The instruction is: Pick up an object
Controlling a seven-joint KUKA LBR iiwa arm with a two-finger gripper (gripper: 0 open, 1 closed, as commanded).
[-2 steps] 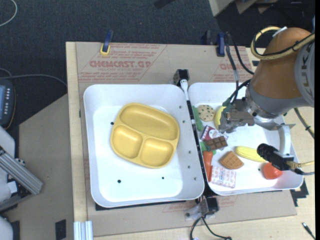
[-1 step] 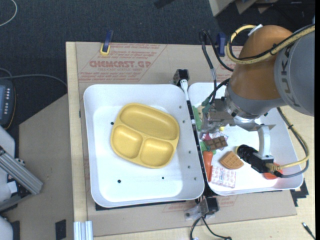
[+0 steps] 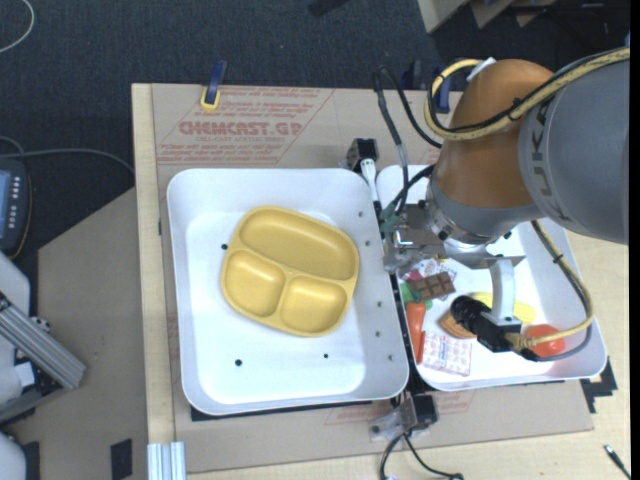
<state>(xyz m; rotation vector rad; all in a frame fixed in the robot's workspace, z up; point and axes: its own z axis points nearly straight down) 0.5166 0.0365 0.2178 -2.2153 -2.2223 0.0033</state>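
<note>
My gripper [image 3: 418, 256] hangs low over the left part of the right bin [image 3: 585, 353], under the orange band of the arm. Just below it lies a brown chocolate-bar piece [image 3: 433, 286], and an orange carrot [image 3: 416, 319] lies along the bin's left wall. A brown cookie-like piece [image 3: 459, 320] and a red-and-white packet [image 3: 446, 354] sit nearer the front. A yellow thing [image 3: 488, 300] and an orange-red round thing [image 3: 547, 340] lie further right. The arm hides much of this bin.
The left bin [image 3: 200, 268] holds a yellow divided plate [image 3: 289, 269] with three compartments, set toward its back. The shared wall between the bins runs just left of my gripper. Cardboard covers the bench around both bins.
</note>
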